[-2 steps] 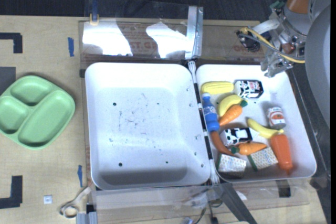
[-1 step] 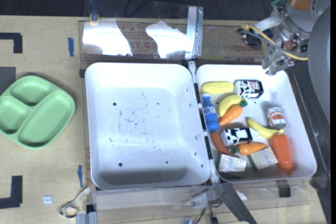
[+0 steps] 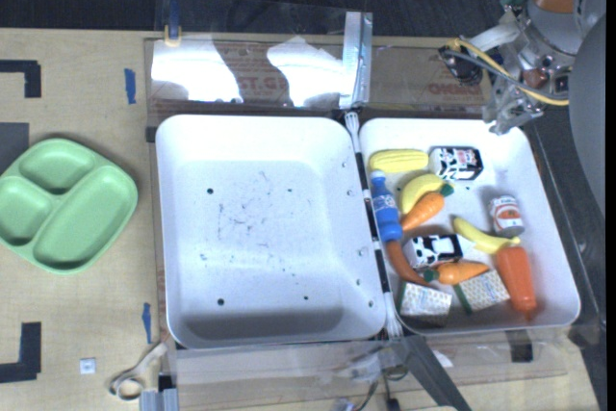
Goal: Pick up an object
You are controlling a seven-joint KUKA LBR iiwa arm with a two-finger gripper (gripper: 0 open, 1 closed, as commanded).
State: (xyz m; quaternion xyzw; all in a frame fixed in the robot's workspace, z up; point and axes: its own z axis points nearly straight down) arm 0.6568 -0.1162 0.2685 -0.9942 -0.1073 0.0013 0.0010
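Desk (image 3: 77, 72) first, from your left: a green tray (image 3: 64, 204) sits apart from the bins, then the left bin (image 3: 260, 135), bare white inside. The right bin (image 3: 539, 168) holds all your choices: a blue bottle (image 3: 386, 210) against its left wall, bananas (image 3: 397, 161), carrots (image 3: 423, 207), two cow-print cartons (image 3: 455, 163), a small can (image 3: 505, 214) and a big carrot (image 3: 518, 276) near the right side. The claw (image 3: 507, 114) hangs over the bin's far right corner, above the rim, carrying nothing you can see; whether it is open or closed, you cannot tell. You are likely at the approach step. Next, pick a loose target, perhaps the can, and come down over it.
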